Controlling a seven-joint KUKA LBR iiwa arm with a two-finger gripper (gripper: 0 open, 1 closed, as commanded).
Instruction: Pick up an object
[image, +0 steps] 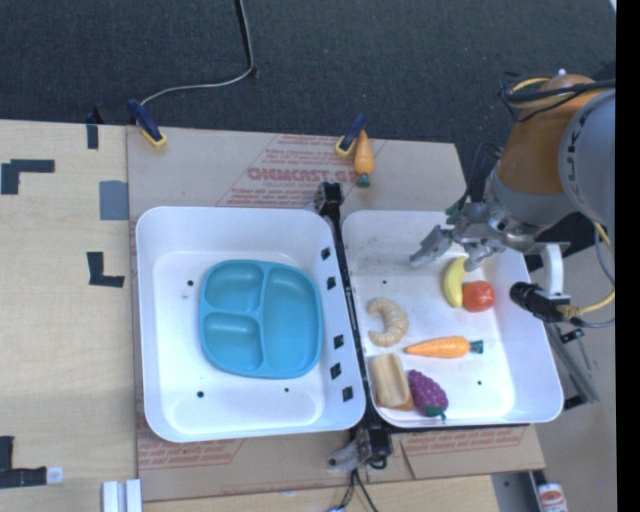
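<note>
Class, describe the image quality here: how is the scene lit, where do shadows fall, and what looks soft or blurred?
Camera view: lighting is even and diffuse, with no harsh glare on the white bins; the blue tray casts only a faint shadow; the gripper and small toys such as the carrot look slightly soft.

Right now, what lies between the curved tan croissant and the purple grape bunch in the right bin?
In the camera view, the tan bread roll lies between the croissant and the grape bunch, touching the grapes.
</note>
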